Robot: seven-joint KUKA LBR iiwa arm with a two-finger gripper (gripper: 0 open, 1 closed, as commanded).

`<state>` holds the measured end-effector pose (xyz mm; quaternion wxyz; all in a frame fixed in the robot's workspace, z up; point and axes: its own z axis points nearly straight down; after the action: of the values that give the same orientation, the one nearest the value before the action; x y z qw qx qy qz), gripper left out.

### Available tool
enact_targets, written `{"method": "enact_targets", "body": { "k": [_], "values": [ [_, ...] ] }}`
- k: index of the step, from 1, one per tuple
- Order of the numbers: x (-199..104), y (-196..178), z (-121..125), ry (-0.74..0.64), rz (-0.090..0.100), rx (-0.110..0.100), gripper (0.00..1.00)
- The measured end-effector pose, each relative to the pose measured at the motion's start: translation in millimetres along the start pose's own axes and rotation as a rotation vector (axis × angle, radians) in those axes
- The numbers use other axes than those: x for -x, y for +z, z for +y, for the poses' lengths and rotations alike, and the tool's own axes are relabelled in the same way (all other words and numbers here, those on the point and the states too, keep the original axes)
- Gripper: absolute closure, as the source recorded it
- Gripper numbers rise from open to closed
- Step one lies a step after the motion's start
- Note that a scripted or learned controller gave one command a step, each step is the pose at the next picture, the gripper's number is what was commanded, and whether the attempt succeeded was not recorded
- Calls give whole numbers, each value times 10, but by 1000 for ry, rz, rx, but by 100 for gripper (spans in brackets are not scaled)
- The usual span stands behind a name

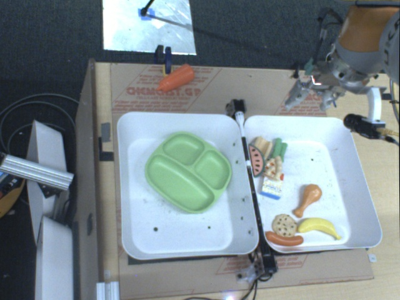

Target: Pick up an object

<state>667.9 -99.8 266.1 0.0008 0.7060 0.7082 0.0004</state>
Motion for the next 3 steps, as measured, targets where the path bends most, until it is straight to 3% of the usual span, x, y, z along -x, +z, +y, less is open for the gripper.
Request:
{"method": "enact_targets", "body": {
  "k": [1,2,3],
  "values": [
    [-23,1587,-663,3,3,-10,0],
    [299,1500,41,-1,-2,8,0],
    [-147,1791,18,-4,-4,3,0]
  ]
}}
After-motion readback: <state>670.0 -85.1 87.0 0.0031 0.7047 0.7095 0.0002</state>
